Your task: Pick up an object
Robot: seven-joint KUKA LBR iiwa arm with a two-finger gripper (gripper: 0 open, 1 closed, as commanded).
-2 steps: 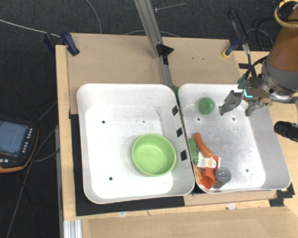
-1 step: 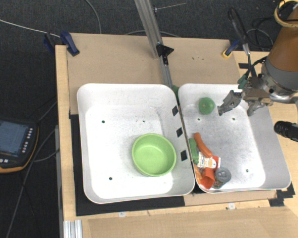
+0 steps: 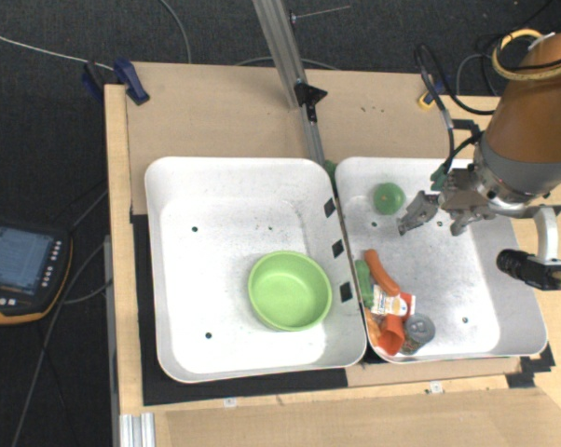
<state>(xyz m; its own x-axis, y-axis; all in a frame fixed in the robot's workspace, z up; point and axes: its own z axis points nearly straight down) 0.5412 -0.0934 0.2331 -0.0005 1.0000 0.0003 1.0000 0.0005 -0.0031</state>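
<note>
Green and round, a small ball (image 3: 388, 197) sits near the back of your right-hand shallow white bin (image 3: 490, 338), just left of the two-finger gripper (image 3: 439, 214). You can see the gripper's fingers spread wide with nothing between them, poised above the bin floor beside the ball. Closer to the front, against that bin's left wall, an orange carrot-shaped toy (image 3: 381, 273) lies by a crumpled orange packet (image 3: 392, 310) and a grey round cap (image 3: 418, 327). Your left white bin (image 3: 169, 203) carries a light green plastic bowl (image 3: 290, 291), upright.
</note>
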